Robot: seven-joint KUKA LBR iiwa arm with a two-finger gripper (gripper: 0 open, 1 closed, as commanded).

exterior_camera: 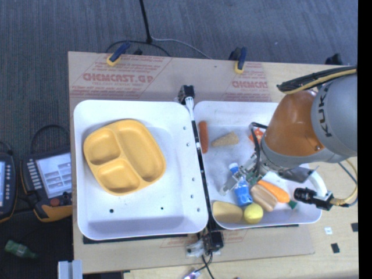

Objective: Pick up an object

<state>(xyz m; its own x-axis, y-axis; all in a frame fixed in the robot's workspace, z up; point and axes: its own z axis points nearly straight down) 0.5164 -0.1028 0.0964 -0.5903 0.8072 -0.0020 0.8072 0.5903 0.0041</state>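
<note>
My gripper (237, 179) hangs low in the right bin (302, 218), under the orange wrist band (293, 129). It sits right over a small blue bottle (241, 192), which lies near the bin's front middle. Beside the bottle lie an orange carrot (275, 190) and a tan bun-like piece (263, 199). A yellow lemon (253, 214) and a pale potato-shaped piece (227, 212) rest at the front wall. A red sausage (203, 136) lies along the bin's left wall, with a tan bread piece (225, 139) next to it. Whether the gripper touches the bottle is unclear.
The left bin (93, 214) holds a yellow divided plate (122, 155). The arm's body covers the right bin's far right part. A clamp (186, 94) sits between the bins at the back, and cables run over the bench's right edge.
</note>
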